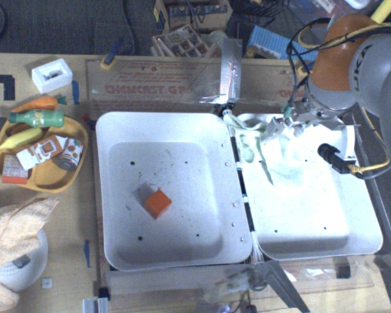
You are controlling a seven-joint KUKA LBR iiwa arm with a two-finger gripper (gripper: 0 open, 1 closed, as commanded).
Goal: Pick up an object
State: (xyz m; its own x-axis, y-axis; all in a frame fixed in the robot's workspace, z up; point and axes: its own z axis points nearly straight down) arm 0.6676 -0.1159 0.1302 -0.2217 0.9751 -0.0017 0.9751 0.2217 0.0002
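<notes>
- Orange block (158, 203) sat in the left bin (117, 135), a bit toward 7 o'clock of that bin's centre, resting flat w/ one corner pointing to 6 o'clock.
- Looked like a small rigid cube, prob. light: foam or wood, can't say which. Matte faces, so likely not slippery, not fragile.
- Best hold, by my read: pinch two opposite flat sides from above. It lay turned on the floor, so the tool would need to rotate to match the faces, else it'd catch corners & twist out.
- Nothing touching it; free room all round, bin walls well apart from it.
- Tool (281, 126) was over the right bin (326, 233), near its 11 o'clock corner, well apart from the block.
- Blurred & pale vs. the white bin — couldn't tell released or clenched; nothing seen in it.
</notes>
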